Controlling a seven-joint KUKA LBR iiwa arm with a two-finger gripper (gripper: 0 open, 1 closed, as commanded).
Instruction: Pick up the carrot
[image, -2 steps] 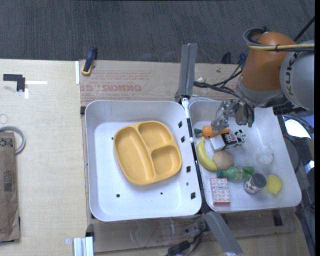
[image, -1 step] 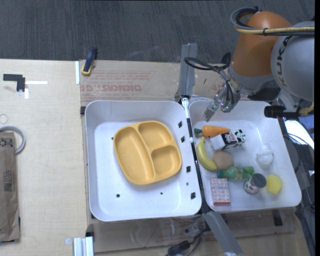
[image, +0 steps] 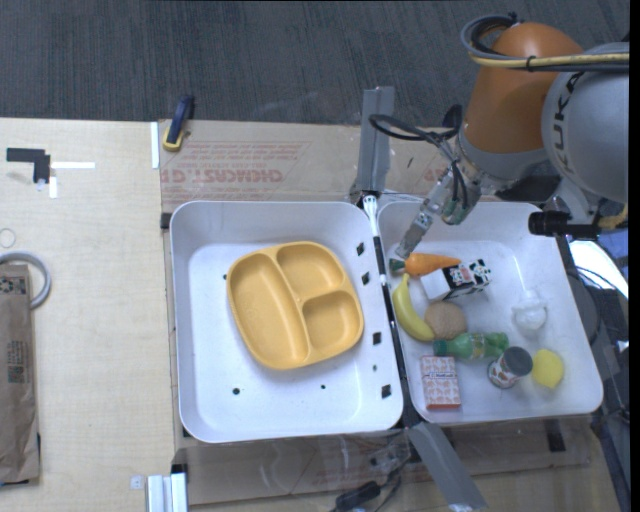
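While you look down on the bench, you see the carrot (image: 432, 263) lying in the right bin (image: 575, 330), near that bin's upper left corner, its orange body pointing right and its green top end toward the divider between the bins. Just right of it, touching or nearly so, sits a small black-and-white toy (image: 462, 279), and just below its green end a banana (image: 408, 310) curves down along the bin's left side. A brownish round item (image: 446, 320) rests against the banana, with a green item (image: 470, 346) below that. Further down you find a small red-and-white box (image: 440, 382), a tin can (image: 511, 367) and a yellow lemon-like fruit (image: 547, 368); a clear crumpled item (image: 529, 316) lies toward the right wall.

Your gripper (image: 412, 243) reaches in from the upper right, slanting down and left, with its tip just above and left of the carrot's green end, close to the bin's left wall. You cannot tell from this view whether its tip is apart or together, and nothing shows clamped in it; the carrot lies on the bin floor.

Over in the left bin (image: 200, 330), a yellow compartment plate (image: 295, 302) sits roughly in the middle, well apart from the carrot.
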